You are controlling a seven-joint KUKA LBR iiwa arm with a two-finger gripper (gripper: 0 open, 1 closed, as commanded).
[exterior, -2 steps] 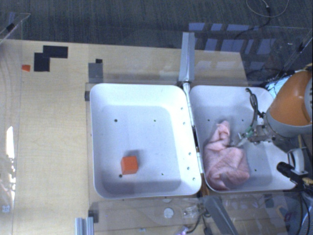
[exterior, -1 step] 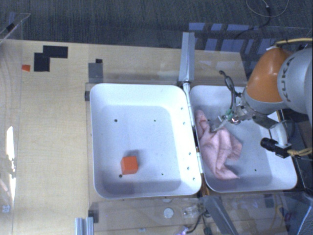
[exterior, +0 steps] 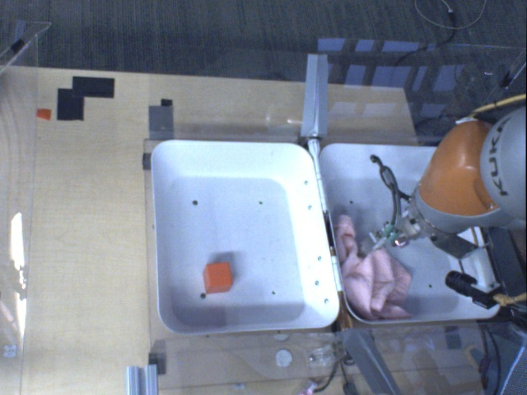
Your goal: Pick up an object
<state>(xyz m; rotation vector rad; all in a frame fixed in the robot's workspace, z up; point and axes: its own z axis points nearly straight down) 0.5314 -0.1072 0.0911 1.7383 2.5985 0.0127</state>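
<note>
From my remote station I note the gripper (exterior: pixel 385 237) low in the right bin (exterior: pixel 362 167), at the upper edge of a crumpled pink cloth (exterior: pixel 372 276) lying against that bin's near left corner; whether it is open or clamped on anything I cannot tell. An orange block (exterior: pixel 218 277) sits in the left bin (exterior: pixel 230 167), near its front

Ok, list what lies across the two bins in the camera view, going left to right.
left bin → orange block → right bin → pink cloth → gripper → arm's orange band.
</note>
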